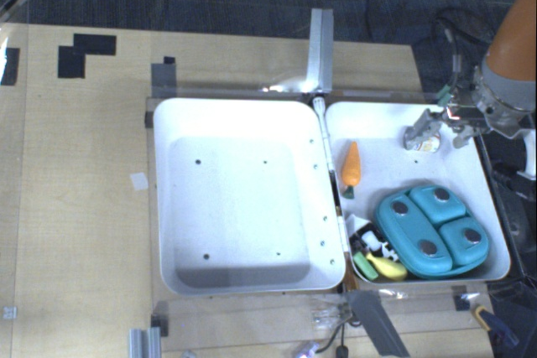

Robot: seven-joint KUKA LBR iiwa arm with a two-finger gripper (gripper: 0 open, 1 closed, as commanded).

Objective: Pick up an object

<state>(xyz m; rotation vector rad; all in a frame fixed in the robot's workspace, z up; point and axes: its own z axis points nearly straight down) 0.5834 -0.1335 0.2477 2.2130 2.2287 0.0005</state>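
Pale wooden bench — two white bins side by side on it

Grey arm with orange band ran off the right edge, upper part cut away. Small black-and-white object lay partly hidden under the teal four-lobed plastic toy; identity unclear. Pale scrap below the two-finger gripper too blurred to name.

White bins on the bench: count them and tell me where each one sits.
2. The left bin sits at the bench's middle; the right bin touches it side by side and holds a carrot, a blue tray and small toys.
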